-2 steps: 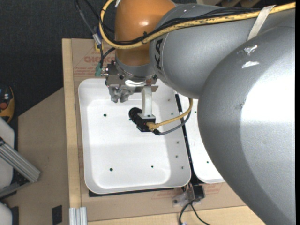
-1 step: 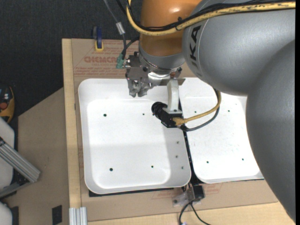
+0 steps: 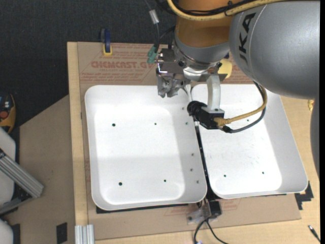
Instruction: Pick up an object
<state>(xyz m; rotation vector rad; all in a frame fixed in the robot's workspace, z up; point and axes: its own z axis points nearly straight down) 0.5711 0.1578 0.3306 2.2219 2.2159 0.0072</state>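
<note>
My gripper [image 3: 169, 89] hangs from the grey and orange arm over the far right corner of the left white bin [image 3: 132, 156], close to its back rim. The arm's large body covers the back part of the right white bin [image 3: 254, 156]. The floors of both bins show as plain white with a few small dark dots. I see nothing gripped below the gripper.
The bins sit side by side on a brown board [image 3: 122, 60] with red lettering. A blue and yellow clamp [image 3: 106, 40] stands at the board's back left. A metal rail [image 3: 20, 177] lies off the bench to the left.
</note>
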